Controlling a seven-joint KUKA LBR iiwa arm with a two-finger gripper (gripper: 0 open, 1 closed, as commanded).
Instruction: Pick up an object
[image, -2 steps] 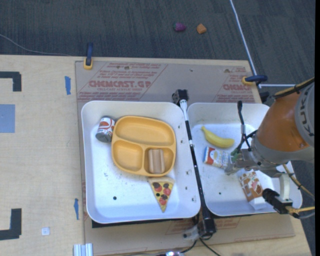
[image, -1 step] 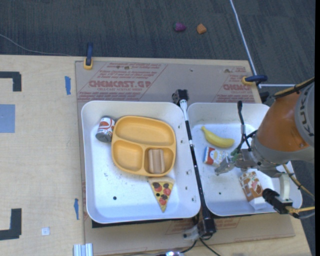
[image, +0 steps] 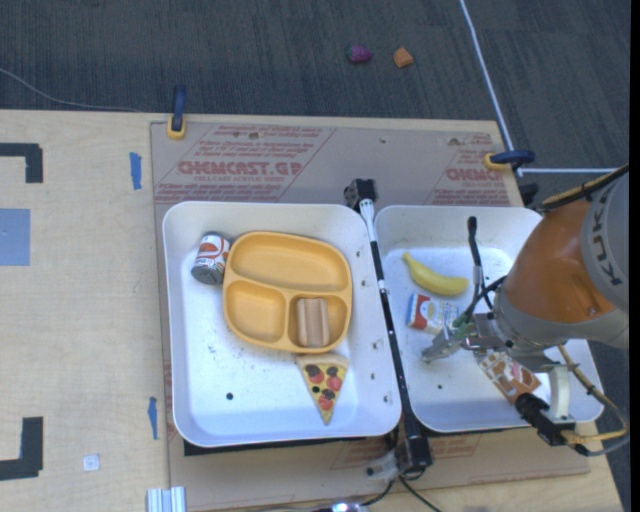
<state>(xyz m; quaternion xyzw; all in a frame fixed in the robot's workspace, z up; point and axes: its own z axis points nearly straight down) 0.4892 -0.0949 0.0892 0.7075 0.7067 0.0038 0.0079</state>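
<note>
From what I see, nothing is lifted yet, so the whole pick is left to do. My end effector (image: 447, 345) hangs low in the right bin (image: 420, 405), just at 5 o'clock of the small red-and-white packet (image: 424, 312), with the banana (image: 435, 277) further off at 12 o'clock. I cannot tell whether it is apart or together, nor whether it touches the packet. I see no object between its tips.

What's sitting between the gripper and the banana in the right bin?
Nothing visible. The gripper is low in the right bin, beside a small red and white packet. The banana lies just beyond that packet toward the bin's far side, with only bare bin floor around it.
</note>
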